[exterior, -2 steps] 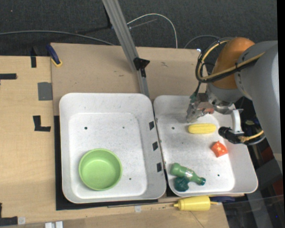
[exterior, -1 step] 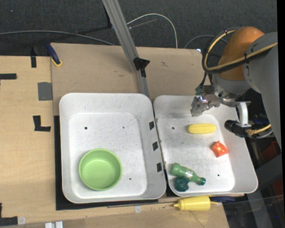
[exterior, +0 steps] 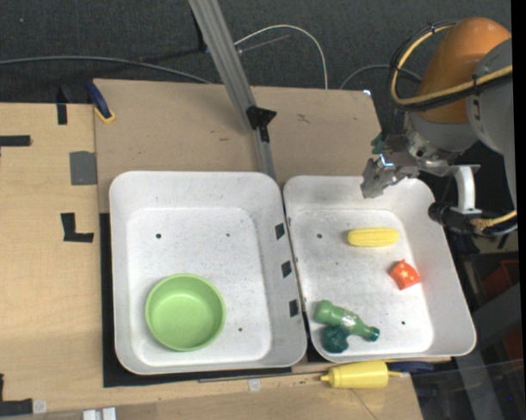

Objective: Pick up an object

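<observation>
Two shallow white bins are being borne side by side on the bench (exterior: pixel 41 256), the left bin (exterior: pixel 127 253) and the right bin (exterior: pixel 436 242) touching along their inner rims. The grey arm (exterior: pixel 465 77), with its orange band, is being held over the far right corner of the right bin, and its gripper (exterior: pixel 378 177) is being kept just above that bin's far rim, with nothing seen between its fingers; whether they are wide or narrow cannot be told. A green bowl (exterior: pixel 186 312) is being held upright in the near left part of the left bin. In the right bin, a yellow corn cob (exterior: pixel 372 237) is being kept toward the far side, near the gripper but apart from it. A green bottle (exterior: pixel 344 322) is lying at the near edge, and a small orange-red block (exterior: pixel 404 274) is lying to the right, between them. A yellow object (exterior: pixel 358 375) is lying on the bench just beyond the right bin's near rim.
</observation>
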`<state>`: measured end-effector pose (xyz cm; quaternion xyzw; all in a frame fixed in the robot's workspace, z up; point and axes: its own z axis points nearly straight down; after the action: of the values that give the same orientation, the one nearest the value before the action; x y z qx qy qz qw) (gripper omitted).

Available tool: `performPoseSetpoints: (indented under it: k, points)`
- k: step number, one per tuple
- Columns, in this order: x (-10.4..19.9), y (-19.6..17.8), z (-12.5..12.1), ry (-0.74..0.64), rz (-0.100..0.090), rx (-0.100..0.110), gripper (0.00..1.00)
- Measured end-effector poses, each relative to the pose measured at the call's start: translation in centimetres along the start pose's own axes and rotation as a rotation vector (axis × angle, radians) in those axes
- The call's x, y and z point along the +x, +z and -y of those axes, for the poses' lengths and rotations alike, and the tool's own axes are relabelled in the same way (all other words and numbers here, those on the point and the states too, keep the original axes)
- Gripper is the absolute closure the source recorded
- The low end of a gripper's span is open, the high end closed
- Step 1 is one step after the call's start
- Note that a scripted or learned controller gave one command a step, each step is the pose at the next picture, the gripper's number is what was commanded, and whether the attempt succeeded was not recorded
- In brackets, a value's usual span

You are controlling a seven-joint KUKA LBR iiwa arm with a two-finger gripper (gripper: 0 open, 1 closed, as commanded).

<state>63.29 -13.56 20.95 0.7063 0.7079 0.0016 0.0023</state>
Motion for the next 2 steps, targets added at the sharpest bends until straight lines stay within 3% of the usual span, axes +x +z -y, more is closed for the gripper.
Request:
performPoseSetpoints:
  k: [1,2]
  points:
    - [-0.8,-5.8,0.3,0.001,0.001,0.000,1.00]
    - [4.7,-6.0,1.3,-0.004,-0.002,0.007,1.00]
